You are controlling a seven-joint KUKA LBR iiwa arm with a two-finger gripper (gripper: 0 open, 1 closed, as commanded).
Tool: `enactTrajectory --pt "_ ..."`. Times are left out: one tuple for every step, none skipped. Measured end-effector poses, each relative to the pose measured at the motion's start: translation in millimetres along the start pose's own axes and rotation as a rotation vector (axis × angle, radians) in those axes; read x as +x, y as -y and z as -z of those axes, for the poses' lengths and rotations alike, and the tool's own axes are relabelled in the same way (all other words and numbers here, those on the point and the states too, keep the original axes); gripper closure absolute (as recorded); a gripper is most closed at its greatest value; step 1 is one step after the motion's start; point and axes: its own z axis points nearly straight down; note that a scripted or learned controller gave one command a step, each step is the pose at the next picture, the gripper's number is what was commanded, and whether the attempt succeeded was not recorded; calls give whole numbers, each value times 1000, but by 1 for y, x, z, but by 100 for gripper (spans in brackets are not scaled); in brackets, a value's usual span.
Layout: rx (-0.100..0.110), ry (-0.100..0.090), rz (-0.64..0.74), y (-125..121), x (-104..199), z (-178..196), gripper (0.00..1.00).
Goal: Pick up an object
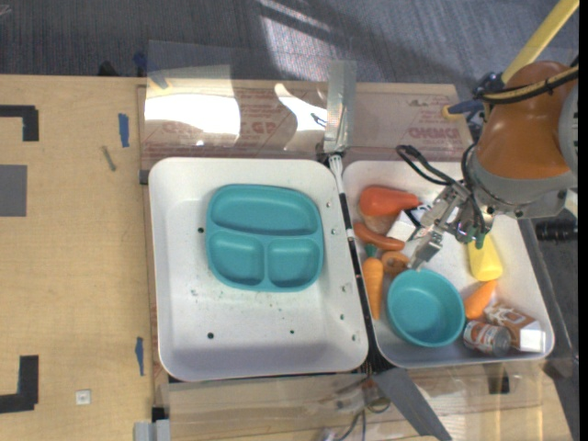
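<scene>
The right bin [537,274] holds several small items. A teal bowl [424,309] sits at its front. A red-orange pepper-like toy [388,198] lies at the back left, with an orange carrot [372,285] along the left wall. A yellow piece [484,257] and a small orange piece [480,298] lie on the right. My gripper [428,246] hangs low over the middle of this bin, just above the bowl's back rim and beside a white and blue packet [419,217]. The arm's orange band [522,127] covers the bin's back right corner.
The left bin [175,274] bears a teal divided plate [265,237]. A small jar with a patterned label [501,335] lies in the right bin's front right corner. A clear plastic sheet [239,118] stands behind the bins. Bare wooden bench [64,246] spreads to the left.
</scene>
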Motion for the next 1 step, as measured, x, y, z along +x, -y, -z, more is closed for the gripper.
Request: enactTrajectory --pt "-8 12 -352 77 9 -79 0"
